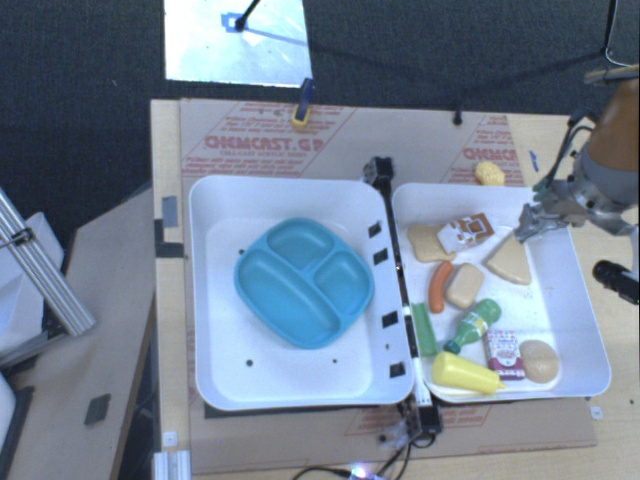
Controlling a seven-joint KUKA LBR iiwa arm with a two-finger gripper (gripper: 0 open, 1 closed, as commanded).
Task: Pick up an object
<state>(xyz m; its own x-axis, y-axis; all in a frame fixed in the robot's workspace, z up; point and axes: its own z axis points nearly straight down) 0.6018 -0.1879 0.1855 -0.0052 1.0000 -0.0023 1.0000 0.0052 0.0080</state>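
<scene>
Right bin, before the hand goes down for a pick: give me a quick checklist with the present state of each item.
1. Hand over the right bin: ok, it sits above the bin's upper right part.
2. Target near the hand: ok, the tan wedge lies just below and left of it.
3. Wedge free of neighbours: ok, a bare gap separates it from the beige block and the small carton.
4. Hand not yet holding anything: cannot tell, the fingers are too small and blurred.
5. Crowding in the lower part of the bin: not ok, the green bottle, yellow piece and red packet lie packed together.
6. Blue tray in the left bin: ok, well away from the hand.
</scene>
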